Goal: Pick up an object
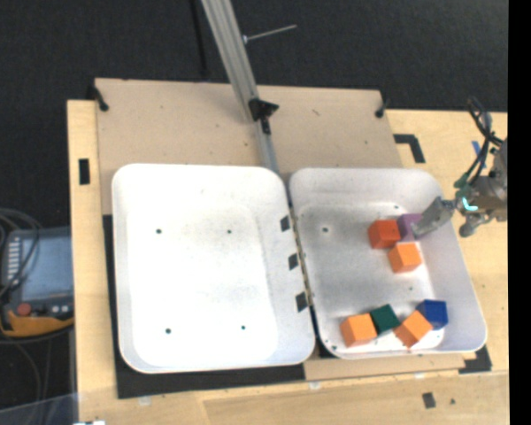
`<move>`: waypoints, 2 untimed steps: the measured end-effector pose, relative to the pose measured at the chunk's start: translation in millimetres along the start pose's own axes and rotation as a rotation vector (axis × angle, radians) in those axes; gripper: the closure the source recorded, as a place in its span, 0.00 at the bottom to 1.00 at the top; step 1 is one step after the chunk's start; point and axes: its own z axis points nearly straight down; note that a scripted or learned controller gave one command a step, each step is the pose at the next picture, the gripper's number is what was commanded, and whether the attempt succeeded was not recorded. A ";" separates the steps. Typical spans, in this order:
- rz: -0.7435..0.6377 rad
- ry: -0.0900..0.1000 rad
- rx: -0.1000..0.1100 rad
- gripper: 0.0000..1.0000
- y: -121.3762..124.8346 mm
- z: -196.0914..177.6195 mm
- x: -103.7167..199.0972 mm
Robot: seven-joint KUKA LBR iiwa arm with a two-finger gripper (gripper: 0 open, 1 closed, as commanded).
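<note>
The claw (447, 217) hangs over the right bin's (354, 193) right edge, one finger reaching toward a purple block (409, 225); I cannot tell how its fingers stand, and nothing shows between them. Touching the purple block on its left is a red block (384, 234), with an orange block (405, 257) just below. Further off, by the near wall, lie more blocks, a blue one (433, 312) among them. No pick made yet: closing in, gripping and lifting seem all to come.

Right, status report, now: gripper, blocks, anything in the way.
Gripper over right bin's far right edge, holding nothing visible. Purple block nearest, beside red block. Orange block just below. Nothing blocking.
</note>
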 end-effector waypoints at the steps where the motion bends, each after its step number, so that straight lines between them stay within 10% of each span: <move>1: 0.000 -0.001 -0.004 0.00 0.9 -2.1 0.4; 2: 0.005 -0.003 0.002 0.00 -2.6 60.7 -2.3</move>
